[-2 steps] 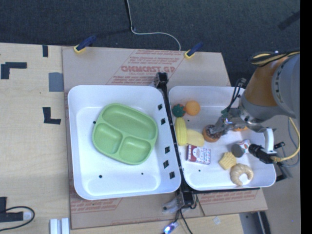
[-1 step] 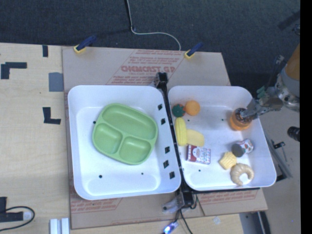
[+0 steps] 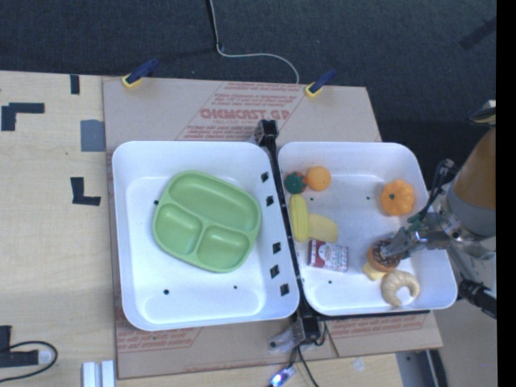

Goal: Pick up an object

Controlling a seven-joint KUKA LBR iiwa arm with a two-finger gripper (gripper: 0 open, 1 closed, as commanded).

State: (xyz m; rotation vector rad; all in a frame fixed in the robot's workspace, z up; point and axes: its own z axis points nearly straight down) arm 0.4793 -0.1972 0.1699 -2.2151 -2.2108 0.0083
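Observation:
The right bin point(image 3: 403, 161) holds several toy foods: an orange ball point(image 3: 318, 178), a dark green piece point(image 3: 293, 183), a yellow corn cob point(image 3: 299, 217), a pale yellow block point(image 3: 323, 229), a red-and-white packet point(image 3: 328, 256), a small orange pumpkin point(image 3: 397, 197), a brown doughnut-like piece point(image 3: 379, 258) and a beige croissant point(image 3: 400, 286). My gripper point(image 3: 395, 248) reaches in from the right and sits low over the brown piece, at its right edge. The view does not show anything lifted.
The left bin point(image 3: 133, 216) holds a green divided plate point(image 3: 208, 222). Black clips run along the wall between the two bins point(image 3: 278, 216). A cardboard sheet lies under both bins, with a cable at the top and the arm's body at the right edge.

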